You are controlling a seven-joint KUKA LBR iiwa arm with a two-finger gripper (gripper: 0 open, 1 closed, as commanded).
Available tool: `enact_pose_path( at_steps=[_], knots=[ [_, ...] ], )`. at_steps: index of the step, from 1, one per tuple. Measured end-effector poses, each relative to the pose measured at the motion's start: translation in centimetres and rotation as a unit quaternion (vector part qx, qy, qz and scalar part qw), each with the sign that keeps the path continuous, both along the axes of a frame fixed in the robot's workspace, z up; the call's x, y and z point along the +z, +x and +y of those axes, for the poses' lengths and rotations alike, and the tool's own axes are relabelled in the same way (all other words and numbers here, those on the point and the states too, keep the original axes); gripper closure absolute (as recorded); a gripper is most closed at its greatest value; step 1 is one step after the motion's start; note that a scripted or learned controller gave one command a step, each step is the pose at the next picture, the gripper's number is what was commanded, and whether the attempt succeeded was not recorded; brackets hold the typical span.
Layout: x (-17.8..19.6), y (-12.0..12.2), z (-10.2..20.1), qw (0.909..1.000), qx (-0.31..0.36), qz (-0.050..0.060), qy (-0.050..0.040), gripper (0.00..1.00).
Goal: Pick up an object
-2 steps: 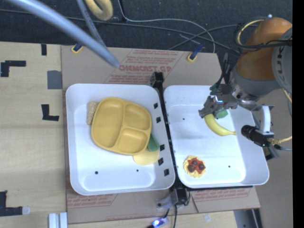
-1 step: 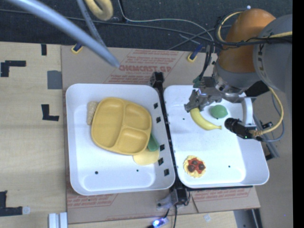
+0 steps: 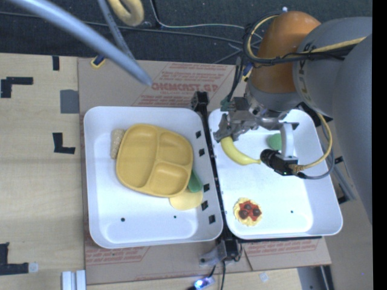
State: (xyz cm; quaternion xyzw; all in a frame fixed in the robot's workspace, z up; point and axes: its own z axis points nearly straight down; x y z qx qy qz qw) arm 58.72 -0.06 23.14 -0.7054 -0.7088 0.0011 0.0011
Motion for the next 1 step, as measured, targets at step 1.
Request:
enact_pose_path(
  at_steps=[1],
  knots=[
    [0.60, 1.31, 5.20, 1.0000, 0.001, -0.001, 0.0006, 1.00]
  ],
)
